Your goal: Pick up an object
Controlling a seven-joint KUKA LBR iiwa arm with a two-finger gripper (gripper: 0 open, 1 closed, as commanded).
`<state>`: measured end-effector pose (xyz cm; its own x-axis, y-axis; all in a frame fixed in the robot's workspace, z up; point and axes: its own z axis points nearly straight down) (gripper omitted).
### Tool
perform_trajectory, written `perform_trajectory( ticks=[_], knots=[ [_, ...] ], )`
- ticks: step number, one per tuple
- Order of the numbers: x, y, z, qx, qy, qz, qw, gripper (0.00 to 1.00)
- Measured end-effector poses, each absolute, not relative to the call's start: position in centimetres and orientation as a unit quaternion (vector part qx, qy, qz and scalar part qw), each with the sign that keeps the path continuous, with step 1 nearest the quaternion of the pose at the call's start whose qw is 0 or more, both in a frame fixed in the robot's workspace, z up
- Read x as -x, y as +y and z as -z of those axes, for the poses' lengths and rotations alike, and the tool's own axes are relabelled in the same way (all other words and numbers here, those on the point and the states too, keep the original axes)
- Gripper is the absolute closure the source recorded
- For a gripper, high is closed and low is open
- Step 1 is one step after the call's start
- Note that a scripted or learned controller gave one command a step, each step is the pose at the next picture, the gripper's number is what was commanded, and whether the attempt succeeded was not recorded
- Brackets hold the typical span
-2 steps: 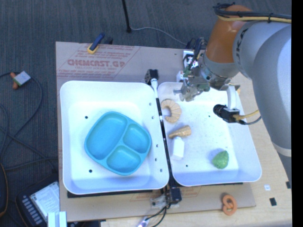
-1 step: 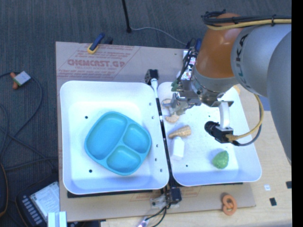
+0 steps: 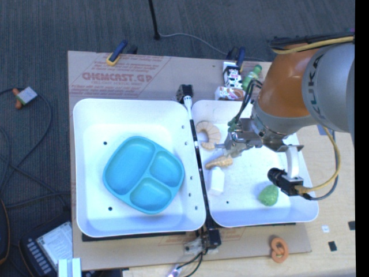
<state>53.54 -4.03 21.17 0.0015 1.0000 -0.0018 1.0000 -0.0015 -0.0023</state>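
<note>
In the right bin (image 3: 253, 215) lie a tan curved pastry (image 3: 209, 134), a tan elongated piece (image 3: 219, 162), a small white block (image 3: 217, 182) and a green lumpy object (image 3: 268, 195). My gripper (image 3: 235, 147) hangs over the bin's upper middle, just right of the pastry and right above the tan piece. Its tips are close to the tan piece, and I cannot tell whether they touch it. The arm's orange band and grey wrist hide the bin's upper right part.
The left bin (image 3: 92, 120) holds a blue divided plate (image 3: 144, 173). A black divider clamp (image 3: 185, 92) sits between the bins at the top. Small packets (image 3: 233, 82) lie on the board behind the right bin, and an orange ring (image 3: 279, 249) lies in front.
</note>
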Motion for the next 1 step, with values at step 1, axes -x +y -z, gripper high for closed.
perform_trajectory(
  ticks=[1],
  knots=[
    [-60.03, -0.49, -19.20, 0.707, -0.708, -0.0004, 0.000, 1.00]
  ],
)
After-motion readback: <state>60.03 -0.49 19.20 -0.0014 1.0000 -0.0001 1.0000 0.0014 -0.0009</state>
